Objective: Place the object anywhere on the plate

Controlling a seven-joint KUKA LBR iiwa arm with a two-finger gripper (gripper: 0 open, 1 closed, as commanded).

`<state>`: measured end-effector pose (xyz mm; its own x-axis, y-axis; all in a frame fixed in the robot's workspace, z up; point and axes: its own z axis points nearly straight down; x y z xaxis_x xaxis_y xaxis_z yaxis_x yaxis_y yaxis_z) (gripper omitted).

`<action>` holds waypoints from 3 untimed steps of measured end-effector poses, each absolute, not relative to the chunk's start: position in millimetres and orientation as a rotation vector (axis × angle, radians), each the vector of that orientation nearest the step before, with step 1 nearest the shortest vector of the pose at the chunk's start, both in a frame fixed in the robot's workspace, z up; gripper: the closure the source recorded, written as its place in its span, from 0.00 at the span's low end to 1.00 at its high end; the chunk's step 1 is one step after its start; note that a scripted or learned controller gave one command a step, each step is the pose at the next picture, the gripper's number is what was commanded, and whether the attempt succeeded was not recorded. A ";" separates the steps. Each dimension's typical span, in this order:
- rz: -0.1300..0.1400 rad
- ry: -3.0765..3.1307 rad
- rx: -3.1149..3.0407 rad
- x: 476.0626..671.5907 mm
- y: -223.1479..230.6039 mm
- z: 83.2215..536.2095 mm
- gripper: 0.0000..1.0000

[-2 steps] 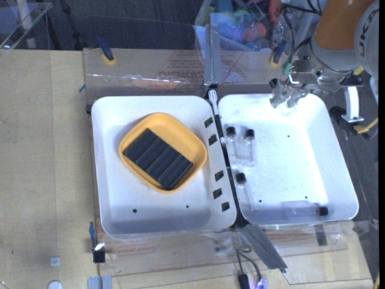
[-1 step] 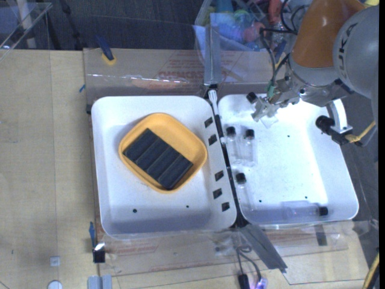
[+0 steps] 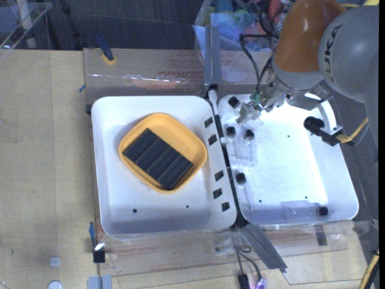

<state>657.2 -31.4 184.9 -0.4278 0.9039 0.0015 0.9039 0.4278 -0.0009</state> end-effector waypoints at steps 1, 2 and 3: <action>-0.001 -2.796 -1.429 646.6 5.2 193.3 1.00; -0.002 -2.927 -1.139 626.4 32.7 184.8 1.00; -0.002 -2.980 -0.991 594.1 67.6 184.7 1.00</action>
<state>594.1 67.6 184.7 -0.8008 0.5989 0.0018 0.5989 0.8008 0.0004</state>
